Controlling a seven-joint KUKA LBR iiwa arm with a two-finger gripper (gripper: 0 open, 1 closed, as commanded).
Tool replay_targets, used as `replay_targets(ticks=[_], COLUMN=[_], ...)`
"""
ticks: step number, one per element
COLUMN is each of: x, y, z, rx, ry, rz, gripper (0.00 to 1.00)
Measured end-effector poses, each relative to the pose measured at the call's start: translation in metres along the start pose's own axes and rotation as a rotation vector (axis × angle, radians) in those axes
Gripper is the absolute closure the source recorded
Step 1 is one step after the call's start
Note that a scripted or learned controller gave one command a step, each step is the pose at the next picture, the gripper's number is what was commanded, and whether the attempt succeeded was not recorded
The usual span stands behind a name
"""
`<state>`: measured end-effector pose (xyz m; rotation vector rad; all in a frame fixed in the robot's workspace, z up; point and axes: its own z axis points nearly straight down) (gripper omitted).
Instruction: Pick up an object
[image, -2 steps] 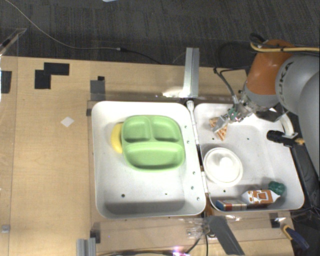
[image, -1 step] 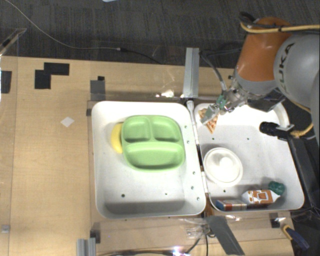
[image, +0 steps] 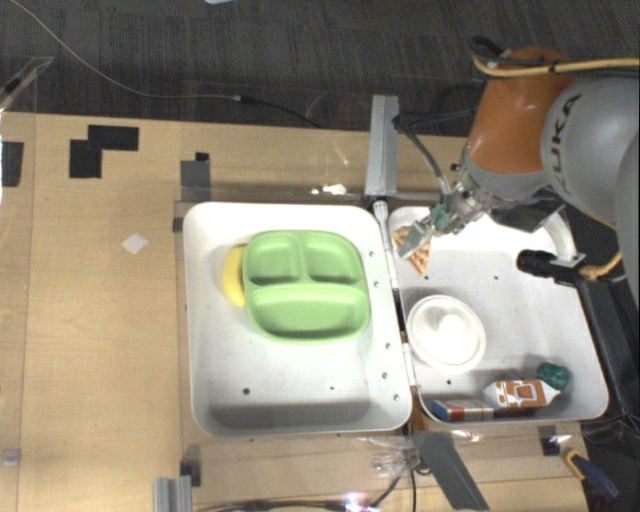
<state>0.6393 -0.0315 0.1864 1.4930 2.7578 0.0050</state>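
My gripper (image: 440, 221) hangs over the far left corner of the right bin (image: 560, 330), below the orange wrist band. Right beside its tip, against the bin's left wall, lies a small orange-and-white object (image: 413, 250); whether the two touch cannot be made out. Nearer the front of the same bin stand a white bowl (image: 446, 330), a small bottle with a green cap (image: 525, 391) lying on its side, and a thin pen-like item (image: 462, 410) along the front wall.
The left bin (image: 290, 400) holds a green divided plate (image: 304, 282) with a yellow object (image: 233, 277) poking out from under its left side. A metal post (image: 382, 145) stands behind the divider between the bins. A black fitting (image: 545, 264) reaches in from the right.
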Motion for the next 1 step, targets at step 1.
replay_targets(ticks=[1], x=[-0.0280], y=[0.0120], z=[-0.0474], rx=[-0.001], ry=[-0.002], rz=[-0.024], gripper=[1.00])
